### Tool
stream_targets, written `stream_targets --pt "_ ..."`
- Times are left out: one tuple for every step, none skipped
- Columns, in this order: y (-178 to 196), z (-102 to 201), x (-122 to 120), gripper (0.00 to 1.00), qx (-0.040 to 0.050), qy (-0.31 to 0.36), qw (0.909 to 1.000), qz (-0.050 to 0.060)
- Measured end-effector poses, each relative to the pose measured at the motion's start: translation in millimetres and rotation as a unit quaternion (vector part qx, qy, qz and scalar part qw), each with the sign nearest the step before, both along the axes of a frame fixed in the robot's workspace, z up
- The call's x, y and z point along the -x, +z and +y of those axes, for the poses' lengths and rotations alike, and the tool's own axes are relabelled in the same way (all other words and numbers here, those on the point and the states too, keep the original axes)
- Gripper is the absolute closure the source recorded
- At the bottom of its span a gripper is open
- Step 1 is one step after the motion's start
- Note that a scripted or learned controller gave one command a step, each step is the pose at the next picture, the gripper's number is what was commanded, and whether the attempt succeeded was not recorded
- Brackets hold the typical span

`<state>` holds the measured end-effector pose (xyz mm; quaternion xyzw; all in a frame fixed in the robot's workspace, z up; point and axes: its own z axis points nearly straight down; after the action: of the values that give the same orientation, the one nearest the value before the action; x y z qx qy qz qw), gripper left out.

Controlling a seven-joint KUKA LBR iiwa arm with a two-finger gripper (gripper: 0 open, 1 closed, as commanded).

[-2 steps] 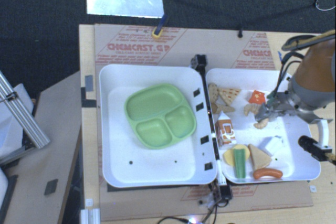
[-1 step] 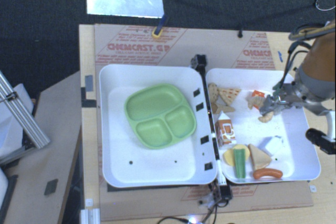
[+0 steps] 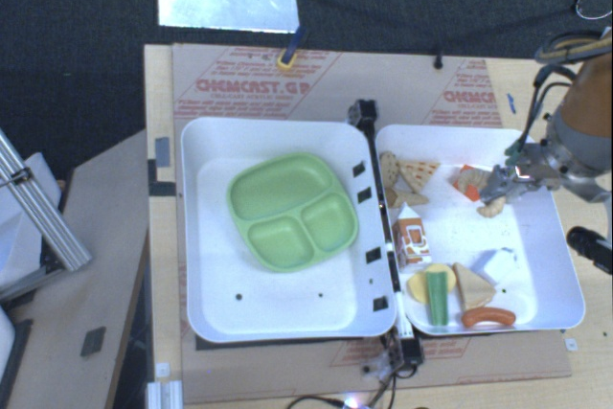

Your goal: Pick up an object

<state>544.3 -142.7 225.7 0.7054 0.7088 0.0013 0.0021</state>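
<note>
So far nothing looks lifted: the tool sits low over the upper right part of the right bin, reaching in from the right side, and whether it is spread or closed cannot be told from this slanted view, nor whether anything sits inside it. A small tan piece lies right under its tip, touching or nearly touching, and seems to rest on the bin floor. Just to its left is an orange-red packet, close beside the tool's tip but apparently apart from it.

Other candidates are spread across the same bin: flat tan wedges near the upper left corner, a small red and white carton against the left wall, a green stick lying over a yellow disc at the bottom, a tan triangle beside those, a red sausage along the lower edge, and a pale blue piece towards the middle right. All of these appear untouched.

The left bin holds a green divided tray, well apart from the arm.

My reading is that the approach and descent are roughly done, with the tan piece or the packet as the likely target. Closing securely and raising something clear of the bin is what remains, so the pick itself is not yet shown as achieved
</note>
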Motion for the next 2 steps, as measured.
stream_targets --pt "-3 40 -24 1.0 -0.0005 0.002 1.0 0.0" --pt "7 75 -64 1.0 -0.001 0.002 1.0 0.0"
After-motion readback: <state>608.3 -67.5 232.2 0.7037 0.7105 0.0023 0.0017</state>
